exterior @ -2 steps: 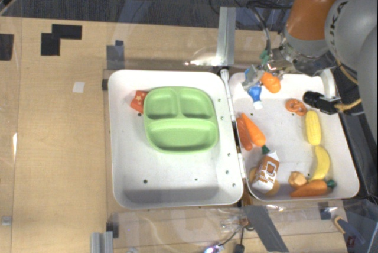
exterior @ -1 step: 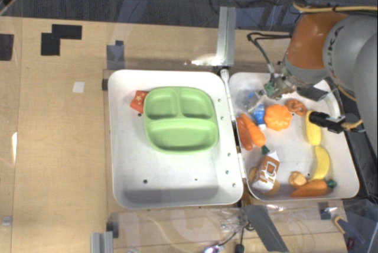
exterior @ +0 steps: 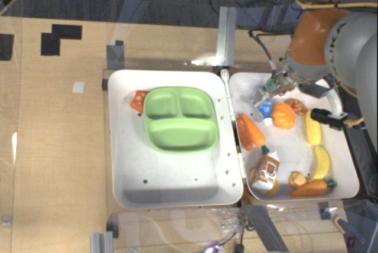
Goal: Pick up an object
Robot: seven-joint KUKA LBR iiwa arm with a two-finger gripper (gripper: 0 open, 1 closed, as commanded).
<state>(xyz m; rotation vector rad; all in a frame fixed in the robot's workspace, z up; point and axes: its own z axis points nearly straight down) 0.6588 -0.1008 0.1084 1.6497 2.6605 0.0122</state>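
Overhead camera view: counter (exterior: 53,127) carries two white bins side by side, and the arm (exterior: 342,39) enters from the far right corner, its orange band bent down over the right bin (exterior: 348,187). Gripper (exterior: 276,85) hangs near that bin's far edge, just above a small blue-and-white object (exterior: 266,110) and beside an orange round fruit (exterior: 283,117); whether it is apart or together cannot be told at this size, and nothing is seen clamped in it. Right bin also holds a carrot (exterior: 250,132) against its left wall, two bananas (exterior: 314,127) toward the right wall, and a brown carton (exterior: 265,173) with a second carrot-like piece (exterior: 308,188) at the near edge. Left bin (exterior: 127,181) holds a green divided tray (exterior: 179,119) with a red item (exterior: 139,101) at its far left. Judgement: the approach stage is in hand, no pick achieved. Next move calls for a straight descent centred on one item, likely the blue-and-white object, clear of the fruit, then closure and lift.
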